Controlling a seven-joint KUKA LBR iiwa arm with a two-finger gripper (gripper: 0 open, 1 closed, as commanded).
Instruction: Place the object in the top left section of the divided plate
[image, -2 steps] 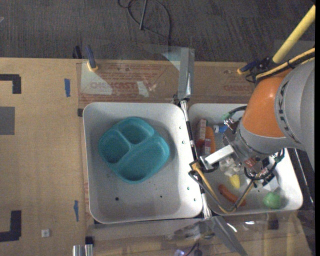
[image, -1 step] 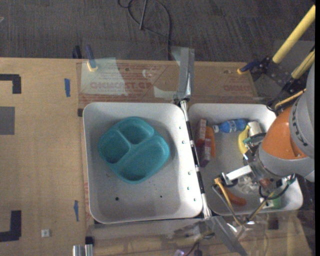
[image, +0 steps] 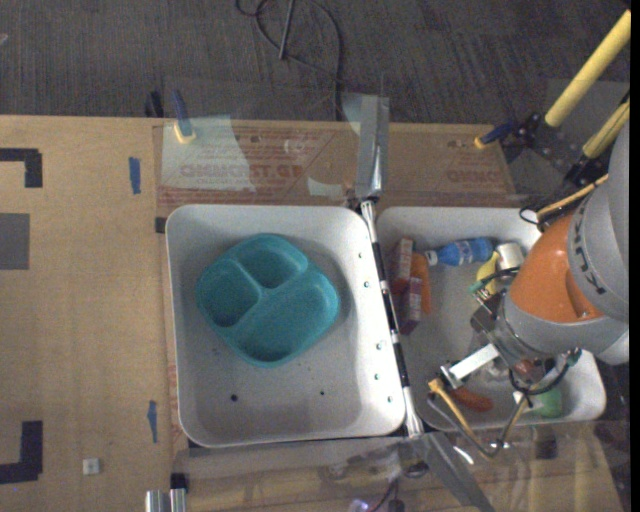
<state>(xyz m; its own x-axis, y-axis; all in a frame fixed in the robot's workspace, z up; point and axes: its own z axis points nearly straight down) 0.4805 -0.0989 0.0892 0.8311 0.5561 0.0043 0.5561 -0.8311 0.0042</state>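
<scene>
A teal divided plate (image: 267, 297) lies in the left white bin (image: 190, 330), turned at an angle, with its two small sections toward the upper left and its large section toward the lower right. Nothing lies on the plate. My gripper (image: 498, 362) hangs low over the right bin (image: 590, 400), under the arm's orange band (image: 545, 285), well to the right of the plate. The wrist hides what is directly beneath it. An orange oblong item (image: 470, 398) lies just below and left of the gripper.
The right bin holds a red box (image: 402, 260), a dark red packet (image: 412, 300), an orange stick-like item (image: 425, 282), a blue-capped bottle (image: 462, 251), a yellow item (image: 488, 268) and a green item (image: 546, 404). A raised divider (image: 385, 320) separates the bins.
</scene>
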